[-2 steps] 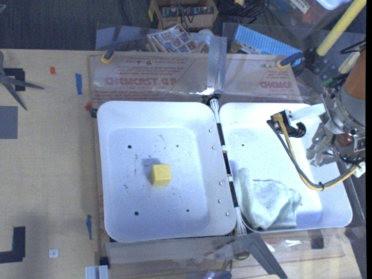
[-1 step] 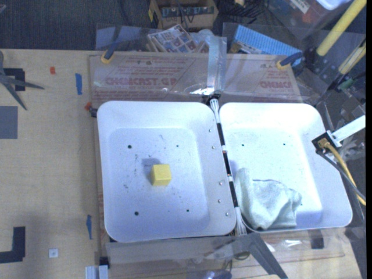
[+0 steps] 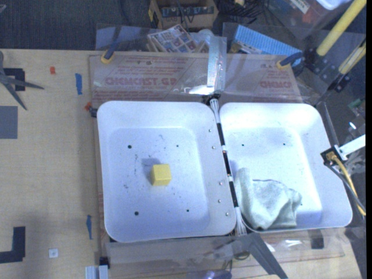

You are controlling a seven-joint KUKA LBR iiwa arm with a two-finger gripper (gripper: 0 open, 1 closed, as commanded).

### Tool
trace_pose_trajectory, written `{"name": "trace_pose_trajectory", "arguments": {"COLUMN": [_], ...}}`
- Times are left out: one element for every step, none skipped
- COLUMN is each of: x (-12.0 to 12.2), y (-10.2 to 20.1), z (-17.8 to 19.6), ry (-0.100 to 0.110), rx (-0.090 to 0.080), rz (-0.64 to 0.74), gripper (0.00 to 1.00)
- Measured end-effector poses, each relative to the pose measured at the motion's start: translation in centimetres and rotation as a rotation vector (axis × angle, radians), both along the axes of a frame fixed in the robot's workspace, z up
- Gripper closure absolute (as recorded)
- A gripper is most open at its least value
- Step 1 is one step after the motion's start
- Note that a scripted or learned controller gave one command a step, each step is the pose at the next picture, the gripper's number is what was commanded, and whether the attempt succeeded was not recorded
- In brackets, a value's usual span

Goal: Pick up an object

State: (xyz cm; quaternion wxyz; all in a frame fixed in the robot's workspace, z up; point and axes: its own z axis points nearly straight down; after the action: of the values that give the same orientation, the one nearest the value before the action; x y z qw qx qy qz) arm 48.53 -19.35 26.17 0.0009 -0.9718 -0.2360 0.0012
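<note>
A small yellow block (image 3: 161,174) lies near the middle of the left white bin (image 3: 116,121). A crumpled pale cloth (image 3: 266,201) is bunched in the near-left corner of the right white bin (image 3: 302,127), against the divider between the bins.
A clear plastic panel with red lettering (image 3: 151,80) stands behind the bins. Boxes and cables crowd the floor beyond the bench. Yellow cabling and a bracket (image 3: 340,158) sit at the right bin's outer edge. Tape marks and black fixtures dot the wooden bench (image 3: 46,156) at left.
</note>
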Motion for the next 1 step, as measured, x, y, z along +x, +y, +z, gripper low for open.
{"name": "trace_pose_trajectory", "arguments": {"x": [1.80], "y": [3.46], "z": [-4.91], "ry": [0.002], "rx": [0.001], "rz": [-0.230], "gripper": [1.00]}}
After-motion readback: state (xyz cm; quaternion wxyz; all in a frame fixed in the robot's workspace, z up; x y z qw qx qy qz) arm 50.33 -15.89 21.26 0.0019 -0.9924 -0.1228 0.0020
